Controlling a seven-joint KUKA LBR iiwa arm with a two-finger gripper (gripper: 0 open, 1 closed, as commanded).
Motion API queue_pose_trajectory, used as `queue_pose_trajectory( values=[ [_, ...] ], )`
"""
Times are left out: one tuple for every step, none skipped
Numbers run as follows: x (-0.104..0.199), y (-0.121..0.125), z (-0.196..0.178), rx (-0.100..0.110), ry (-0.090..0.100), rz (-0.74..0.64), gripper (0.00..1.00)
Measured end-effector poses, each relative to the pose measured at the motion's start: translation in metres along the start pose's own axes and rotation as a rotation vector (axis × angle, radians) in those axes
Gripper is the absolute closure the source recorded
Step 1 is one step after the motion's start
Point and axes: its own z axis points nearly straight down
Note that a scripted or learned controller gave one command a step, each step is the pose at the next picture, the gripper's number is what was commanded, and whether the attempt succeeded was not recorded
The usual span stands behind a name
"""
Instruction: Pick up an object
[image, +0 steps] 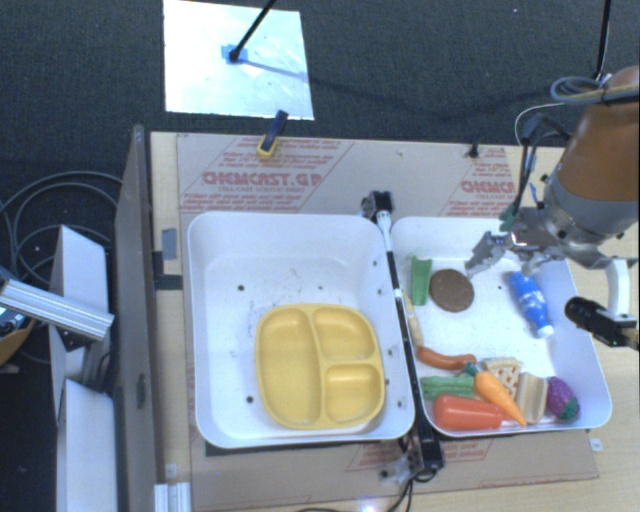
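Observation:
The right white bin (590, 350) holds several toy foods. A brown disc (452, 291) lies beside a green block (421, 281) at its left. A blue bottle (529, 303) lies toward the right wall. Along the near edge sit a thin orange-red piece (447, 357), a green piece (447, 386), a carrot (497, 394), a red piece (463, 413), a waffle-like cracker (505, 372), a pale slice (530, 395) and a purple piece (563, 397). My gripper (503, 258) hangs open over the bin's far middle, between the disc and the bottle, with nothing between its fingers.
The left white bin (225, 260) holds a yellow divided plate (320, 365). A black-and-white rod (392, 270) runs along the seam between the bins. A black part (600, 320) juts in over the right bin's right edge. Cables and a metal bracket lie at far left.

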Motion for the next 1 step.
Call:
queue_pose_trajectory(
  values=[
    [-0.0128, 0.0232, 0.1097, 0.007, 0.0, 0.002, 0.0]
  ],
)
